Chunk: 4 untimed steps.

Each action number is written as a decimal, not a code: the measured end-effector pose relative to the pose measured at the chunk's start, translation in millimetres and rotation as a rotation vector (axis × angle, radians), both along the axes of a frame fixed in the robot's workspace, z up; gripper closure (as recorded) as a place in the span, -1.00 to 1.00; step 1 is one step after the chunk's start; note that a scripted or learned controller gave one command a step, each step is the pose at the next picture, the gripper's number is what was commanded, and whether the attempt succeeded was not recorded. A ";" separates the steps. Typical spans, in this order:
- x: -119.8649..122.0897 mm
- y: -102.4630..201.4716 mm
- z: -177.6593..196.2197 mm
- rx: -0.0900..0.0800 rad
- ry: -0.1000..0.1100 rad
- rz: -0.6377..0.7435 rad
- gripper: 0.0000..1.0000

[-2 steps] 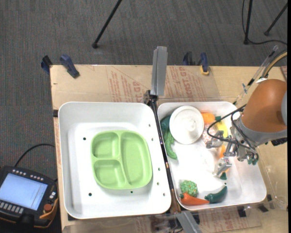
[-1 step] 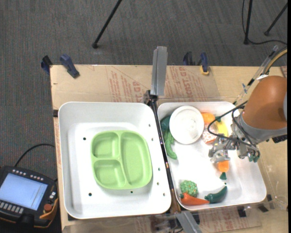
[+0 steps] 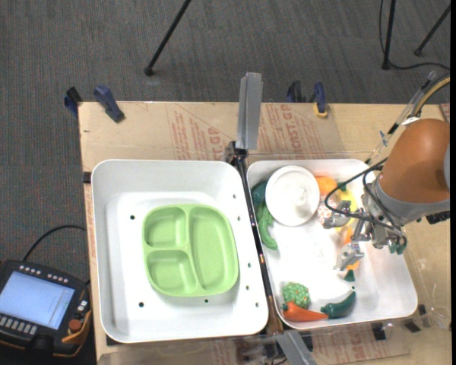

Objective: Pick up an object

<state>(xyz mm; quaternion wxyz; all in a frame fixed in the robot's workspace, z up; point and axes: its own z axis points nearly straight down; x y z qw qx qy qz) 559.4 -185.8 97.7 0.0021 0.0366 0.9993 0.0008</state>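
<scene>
The right bin (image 3: 387, 299) holds several toy foods. An upturned white bowl (image 3: 292, 195) sits at its back, with an orange piece (image 3: 327, 184) and a yellow piece (image 3: 343, 204) beside it. A dark green vegetable (image 3: 264, 223) lies along the left wall. A broccoli (image 3: 295, 293), an orange carrot (image 3: 304, 313) and a dark green pepper (image 3: 340, 305) lie at the front. My gripper (image 3: 349, 258) hangs low over the right half of this bin, just above the pepper, with a small orange item (image 3: 356, 238) close against it.
The left bin (image 3: 110, 204) holds a light green divided plate (image 3: 190, 249). A grey post (image 3: 250, 116) stands behind the seam between the bins. A teach pendant (image 3: 34, 299) lies at the lower left, off the bench.
</scene>
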 end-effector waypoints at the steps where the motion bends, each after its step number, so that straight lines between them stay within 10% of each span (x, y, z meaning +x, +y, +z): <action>1: -35.4 -1.7 -11.2 0.001 0.007 -0.182 -1.00; 2: -14.1 12.8 -10.4 0.001 0.004 -0.209 -1.00; 3: -13.0 14.5 -0.3 0.000 0.003 -0.202 1.00; 4: -13.0 15.1 -0.8 0.001 0.004 -0.201 -1.00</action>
